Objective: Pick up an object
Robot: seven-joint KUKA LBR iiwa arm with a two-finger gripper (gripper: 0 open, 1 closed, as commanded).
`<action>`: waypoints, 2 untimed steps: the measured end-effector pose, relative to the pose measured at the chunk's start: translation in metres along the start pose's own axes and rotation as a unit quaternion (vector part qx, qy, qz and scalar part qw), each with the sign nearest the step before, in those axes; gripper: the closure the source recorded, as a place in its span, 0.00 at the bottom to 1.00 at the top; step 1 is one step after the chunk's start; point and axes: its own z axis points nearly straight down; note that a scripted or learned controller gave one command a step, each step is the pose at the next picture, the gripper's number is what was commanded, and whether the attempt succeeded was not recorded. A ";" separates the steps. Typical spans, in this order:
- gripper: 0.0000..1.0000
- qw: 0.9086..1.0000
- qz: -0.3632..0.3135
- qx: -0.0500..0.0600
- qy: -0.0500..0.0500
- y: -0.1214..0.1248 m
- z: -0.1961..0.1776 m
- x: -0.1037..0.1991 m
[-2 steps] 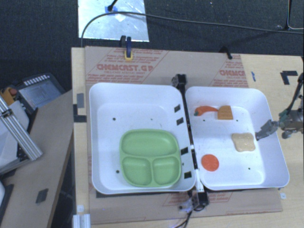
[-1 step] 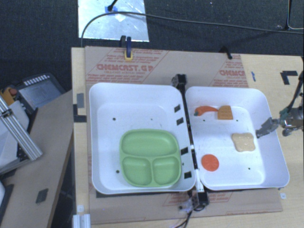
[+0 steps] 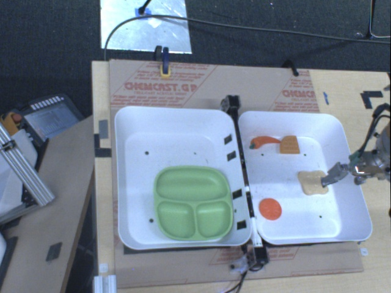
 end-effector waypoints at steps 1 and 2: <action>0.00 1.000 0.000 0.000 0.000 0.002 0.042 0.002; 0.00 1.000 0.000 0.001 0.001 0.007 0.102 0.007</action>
